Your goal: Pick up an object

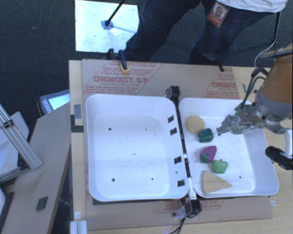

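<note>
**Surfaces on the bench**

Both bins, the left bin (130, 148) and the right bin (256, 160), looked like smooth white plastic with a soft sheen. The board (137, 77) beneath them appeared matt brown cardboard with red print. The gripper (225, 128) showed bare grey metal. The green pepper (220, 166) and teal piece (205, 135) looked like glossy plastic; the tan wedge (213, 182) seemed matt.

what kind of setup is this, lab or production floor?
Most likely a robotics lab test bench. Two white bins sit on a cardboard sheet with toy food such as a green pepper, and a person wearing a badge stands by the bench.
</note>
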Controlling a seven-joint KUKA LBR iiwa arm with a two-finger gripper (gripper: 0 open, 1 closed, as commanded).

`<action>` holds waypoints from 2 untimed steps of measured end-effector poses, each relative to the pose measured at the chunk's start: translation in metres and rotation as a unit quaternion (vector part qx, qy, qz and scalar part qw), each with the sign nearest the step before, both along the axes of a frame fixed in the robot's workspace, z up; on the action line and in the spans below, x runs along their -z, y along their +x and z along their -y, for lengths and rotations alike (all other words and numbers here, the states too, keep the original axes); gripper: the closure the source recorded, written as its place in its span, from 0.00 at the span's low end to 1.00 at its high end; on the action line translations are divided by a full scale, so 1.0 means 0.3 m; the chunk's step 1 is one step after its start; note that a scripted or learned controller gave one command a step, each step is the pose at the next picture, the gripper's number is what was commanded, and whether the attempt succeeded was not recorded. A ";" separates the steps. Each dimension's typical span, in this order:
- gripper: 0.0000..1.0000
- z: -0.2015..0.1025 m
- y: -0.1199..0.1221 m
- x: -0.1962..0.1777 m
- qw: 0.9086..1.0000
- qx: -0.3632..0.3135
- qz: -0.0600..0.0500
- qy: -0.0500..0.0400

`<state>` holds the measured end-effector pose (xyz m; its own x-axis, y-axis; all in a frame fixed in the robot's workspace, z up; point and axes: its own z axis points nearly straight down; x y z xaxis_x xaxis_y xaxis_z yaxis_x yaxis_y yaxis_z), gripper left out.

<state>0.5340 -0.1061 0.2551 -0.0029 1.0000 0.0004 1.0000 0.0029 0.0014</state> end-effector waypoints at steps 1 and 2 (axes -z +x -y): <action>0.00 0.173 0.141 -0.564 1.000 0.002 0.011 -0.004; 1.00 0.163 0.137 -0.569 1.000 -0.002 0.003 -0.002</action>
